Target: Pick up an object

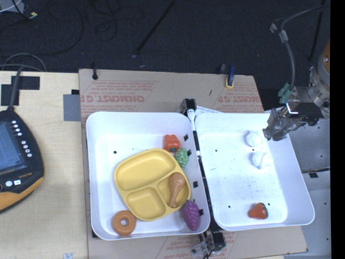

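- Camera view has the gripper [276, 127] hovering at the right bin's [285, 198] 2 o'clock rim, nothing visibly between its fingers; can't tell if they're spread or closed.
- Right bin: two white lumps [256, 149] at 1 o'clock, a red pepper [258, 211] at 5 o'clock.
- Left bin [102, 166]: yellow divided plate [143, 179] with a drumstick [176, 188] on it, donut [124, 222] at 7 o'clock, purple grapes [190, 213] at 5 o'clock.

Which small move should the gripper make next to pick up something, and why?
Probably lower the gripper slightly leftward onto the nearest white lump. The gripper hangs over the right bin's far right rim, with the lump lying just beside it, nearer than the second white lump or the red pepper.
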`<state>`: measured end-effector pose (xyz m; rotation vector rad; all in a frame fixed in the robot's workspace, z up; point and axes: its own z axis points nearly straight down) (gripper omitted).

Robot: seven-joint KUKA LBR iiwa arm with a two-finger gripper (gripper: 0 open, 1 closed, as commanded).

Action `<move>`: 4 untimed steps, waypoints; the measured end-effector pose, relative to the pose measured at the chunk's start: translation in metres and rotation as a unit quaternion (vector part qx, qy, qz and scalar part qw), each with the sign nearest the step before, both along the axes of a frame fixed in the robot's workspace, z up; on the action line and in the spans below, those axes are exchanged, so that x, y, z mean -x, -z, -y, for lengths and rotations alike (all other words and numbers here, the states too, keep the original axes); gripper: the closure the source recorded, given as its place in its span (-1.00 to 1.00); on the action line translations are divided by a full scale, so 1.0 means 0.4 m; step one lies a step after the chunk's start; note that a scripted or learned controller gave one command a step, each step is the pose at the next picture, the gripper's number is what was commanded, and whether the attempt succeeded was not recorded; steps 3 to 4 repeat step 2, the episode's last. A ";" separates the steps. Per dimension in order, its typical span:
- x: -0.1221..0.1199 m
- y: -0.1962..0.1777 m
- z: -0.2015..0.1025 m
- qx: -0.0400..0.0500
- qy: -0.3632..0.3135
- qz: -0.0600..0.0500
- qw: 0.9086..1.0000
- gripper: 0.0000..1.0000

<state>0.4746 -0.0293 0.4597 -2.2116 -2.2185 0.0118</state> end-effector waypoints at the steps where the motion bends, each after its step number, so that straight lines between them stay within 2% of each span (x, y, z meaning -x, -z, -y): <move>1: -0.003 0.059 -0.119 0.000 -0.001 0.003 1.000 1.00; 2: -0.003 0.041 -0.300 0.000 -0.002 0.004 1.000 1.00; 4: -0.003 0.041 -0.300 0.000 -0.002 0.004 1.000 1.00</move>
